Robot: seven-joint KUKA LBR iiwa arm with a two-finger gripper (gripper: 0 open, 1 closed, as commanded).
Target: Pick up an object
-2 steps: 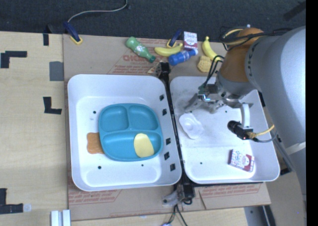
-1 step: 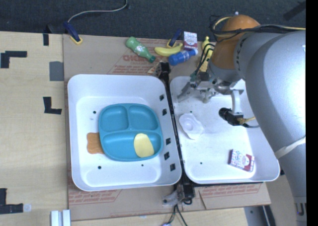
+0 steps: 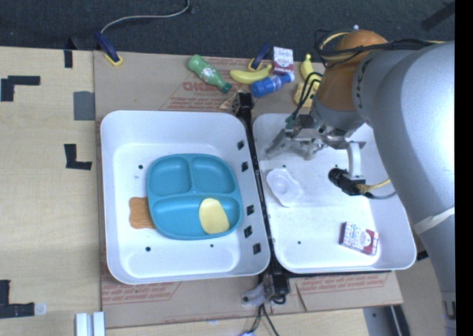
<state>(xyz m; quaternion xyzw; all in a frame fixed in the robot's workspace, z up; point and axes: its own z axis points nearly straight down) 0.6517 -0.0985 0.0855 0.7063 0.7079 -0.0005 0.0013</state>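
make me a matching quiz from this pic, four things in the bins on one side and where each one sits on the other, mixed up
Things:
1. yellow piece
2. orange piece
3. red and white packet
4. clear plastic cup

Places:
A. right bin, near its front right corner
B. on the blue divided plate, in a front compartment
C. right bin, near its left wall
D. left bin, tucked at the plate's left edge

Pairs: 1-B, 2-D, 3-A, 4-C
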